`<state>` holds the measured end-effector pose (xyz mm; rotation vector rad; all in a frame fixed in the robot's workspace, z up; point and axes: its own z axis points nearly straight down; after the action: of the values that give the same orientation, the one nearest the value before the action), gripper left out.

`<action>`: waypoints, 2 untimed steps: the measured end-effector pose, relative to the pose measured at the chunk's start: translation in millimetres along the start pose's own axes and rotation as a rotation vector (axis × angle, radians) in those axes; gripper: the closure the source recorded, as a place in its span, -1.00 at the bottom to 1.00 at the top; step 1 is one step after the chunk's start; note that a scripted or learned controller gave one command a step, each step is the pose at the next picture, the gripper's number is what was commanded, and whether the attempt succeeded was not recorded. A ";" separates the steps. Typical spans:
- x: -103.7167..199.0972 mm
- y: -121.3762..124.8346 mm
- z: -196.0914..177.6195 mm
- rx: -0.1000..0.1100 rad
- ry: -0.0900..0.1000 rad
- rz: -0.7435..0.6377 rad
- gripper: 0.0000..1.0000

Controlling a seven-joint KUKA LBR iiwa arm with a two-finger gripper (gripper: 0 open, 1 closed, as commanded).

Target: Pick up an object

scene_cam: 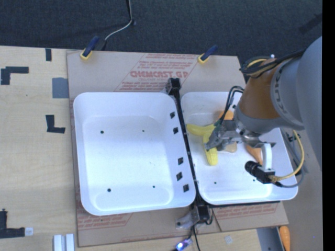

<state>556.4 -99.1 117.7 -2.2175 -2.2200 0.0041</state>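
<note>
- The arm (272,95) reaches in from the right side and its gripper (217,139) is low inside the right bin (235,190), close to the divider between the two bins.
- The task's thing seems to be the yellow banana-shaped object (201,131). It lies in the right bin, near its left wall, with one part going to the left and a second yellow piece (211,157) pointing down, just under the gripper.
- The gripper is touching or almost touching this yellow object, but I cannot tell if the fingers are wide, narrow or closed on it, because the dark fingertips are small and blurred against it.
- I judge the task to be at the grasping step: the approach is done, while the closing, if it is not made, and the lift are left. The object rests on the bin floor, so nothing is picked up yet.
- The left bin (125,150) has no part in this step.
- Orange objects (255,151) in the right bin are mostly covered by the wrist, so their shape is hard to make out.
- If the two yellow parts are one object or two, I cannot decide.
</note>
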 end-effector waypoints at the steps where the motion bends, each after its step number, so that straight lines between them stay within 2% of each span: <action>1: 99.1 50.9 -74.3 -0.017 -0.008 -0.007 1.00; 2: 23.2 27.3 -66.5 -0.001 -0.004 0.008 1.00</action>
<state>583.9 -75.9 184.1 -2.2292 -2.2142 0.0074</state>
